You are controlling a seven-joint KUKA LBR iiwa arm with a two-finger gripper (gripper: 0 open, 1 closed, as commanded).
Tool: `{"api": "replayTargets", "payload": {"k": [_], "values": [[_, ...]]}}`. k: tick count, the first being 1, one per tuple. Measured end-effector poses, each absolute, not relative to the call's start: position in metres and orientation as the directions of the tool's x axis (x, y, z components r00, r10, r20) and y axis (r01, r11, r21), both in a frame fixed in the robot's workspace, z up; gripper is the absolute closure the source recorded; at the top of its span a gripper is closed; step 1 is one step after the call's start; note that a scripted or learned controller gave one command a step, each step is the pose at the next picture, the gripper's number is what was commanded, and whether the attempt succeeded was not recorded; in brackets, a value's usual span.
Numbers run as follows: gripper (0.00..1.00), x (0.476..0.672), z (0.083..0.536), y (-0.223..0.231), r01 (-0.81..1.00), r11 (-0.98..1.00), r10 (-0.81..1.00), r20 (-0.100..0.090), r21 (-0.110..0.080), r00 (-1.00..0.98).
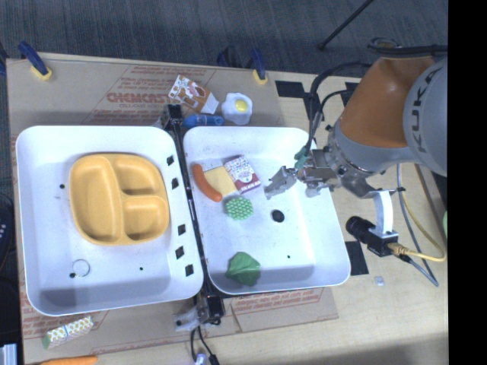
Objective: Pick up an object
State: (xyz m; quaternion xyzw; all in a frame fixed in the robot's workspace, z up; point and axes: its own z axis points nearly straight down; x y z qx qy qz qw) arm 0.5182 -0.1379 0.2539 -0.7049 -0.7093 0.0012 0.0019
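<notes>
Gripper [278, 182] hovers in right bin [323, 238], jaws slightly spread, pinching nothing. Nearest objects: small carton [242, 172], green ball [239, 207], both left of it. Risk: 2 fingers close beside carton, push it into sausage [206, 182].

The bench [426, 310] carries cardboard [114, 90] with two white bins: left bin [30, 226], right bin [319, 257]. Near its far edge lie a packet [187, 92] and an egg [237, 107]; a wrapper [68, 331] lies near the front-left corner.

Robotics lab, KUKA arm [396, 112], clamped cardboard bench [137, 90], white bins [46, 280], loose cables [415, 257]
</notes>
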Motion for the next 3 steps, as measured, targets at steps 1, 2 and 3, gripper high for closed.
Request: {"api": "replayTargets", "payload": {"k": [1,2,3], "values": [[0.0,0.557,0.091,-0.093,1.0,-0.016,1.0,0.0,-0.003,0.016],[1.0,0.557,0.101,-0.093,1.0,-0.012,1.0,0.001,-0.007,0.012],[1.0,0.604,0.211,-0.086,0.993,-0.119,0.993,0.0,-0.001,0.119]]}}
